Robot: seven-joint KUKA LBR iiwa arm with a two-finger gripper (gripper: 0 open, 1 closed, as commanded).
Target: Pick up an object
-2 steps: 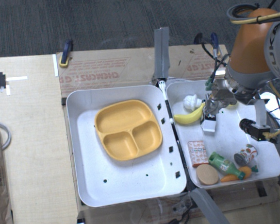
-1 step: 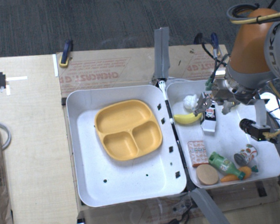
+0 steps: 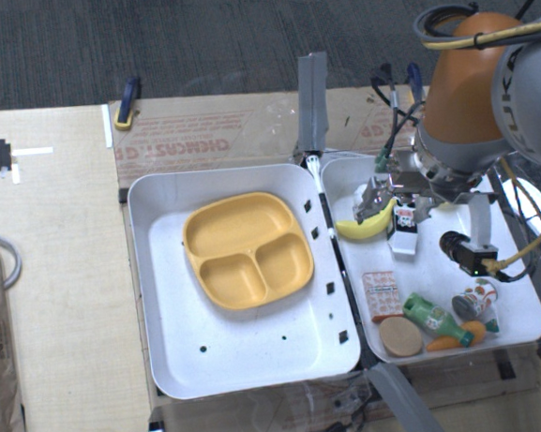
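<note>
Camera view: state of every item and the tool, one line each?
Yellow divided plate: flat in left bin, compartments bare.
Banana: right bin, at the tool, grasp unclear.
Tool: low over banana.
Green bottle: lying on its side.
Carrot: lying beside bottle.
Round brown disc: flat.
Small packet: flat.

Both bins (image 3: 155, 296) look like smooth white plastic with a faint sheen, and the yellow tray (image 3: 248, 250) in the left one is matt plastic. The counter (image 3: 59, 276) has a pale, wood-like finish, with brown cardboard (image 3: 216, 135) at 12 o'clock. The arm (image 3: 484, 79) is glossy orange and grey.
</note>
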